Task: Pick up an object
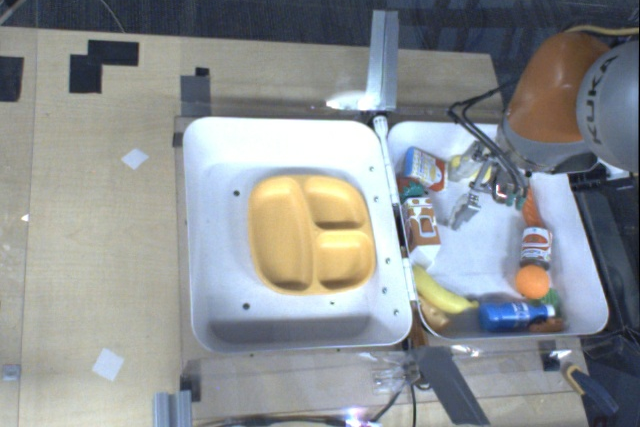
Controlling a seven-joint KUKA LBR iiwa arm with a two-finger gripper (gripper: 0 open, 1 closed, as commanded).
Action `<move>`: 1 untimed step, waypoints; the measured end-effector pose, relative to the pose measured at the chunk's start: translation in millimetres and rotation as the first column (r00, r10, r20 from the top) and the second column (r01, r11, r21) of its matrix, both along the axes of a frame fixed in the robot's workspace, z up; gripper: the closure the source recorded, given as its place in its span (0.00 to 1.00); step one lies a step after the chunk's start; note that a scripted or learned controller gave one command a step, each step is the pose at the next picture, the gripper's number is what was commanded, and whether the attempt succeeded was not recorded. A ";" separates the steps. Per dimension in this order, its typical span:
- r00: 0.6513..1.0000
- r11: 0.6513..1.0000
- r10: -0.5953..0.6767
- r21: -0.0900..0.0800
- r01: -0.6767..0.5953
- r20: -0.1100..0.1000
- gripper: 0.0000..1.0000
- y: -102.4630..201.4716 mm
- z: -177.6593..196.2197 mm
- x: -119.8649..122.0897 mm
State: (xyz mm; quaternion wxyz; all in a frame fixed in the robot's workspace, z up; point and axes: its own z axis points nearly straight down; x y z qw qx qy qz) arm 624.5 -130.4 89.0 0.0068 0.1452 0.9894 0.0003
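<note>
In the right bin [590,310] lie several objects. A small orange-and-white carton [422,167] and a brown-and-white box [422,221] sit along the left wall. A banana [441,294] and a blue bottle [514,314] lie at the front. An orange ball [535,282], a bottle with a red-and-white label [535,243] and a thin orange piece [529,210] are on the right. My gripper [464,187] hangs over the bin's back middle, just right of the carton. It is open, with only bare bin floor between its fingers.
The left bin [215,165] holds a yellow divided plate [310,233]. A metal post [384,60] stands behind the wall between the two bins. The arm's orange band [545,100] and cables overhang the right bin's back right corner.
</note>
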 end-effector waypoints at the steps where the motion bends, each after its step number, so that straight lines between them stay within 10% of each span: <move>1: 0.979 0.979 0.205 -0.005 -0.205 -0.005 0.00 -79.0 5.7 -56.3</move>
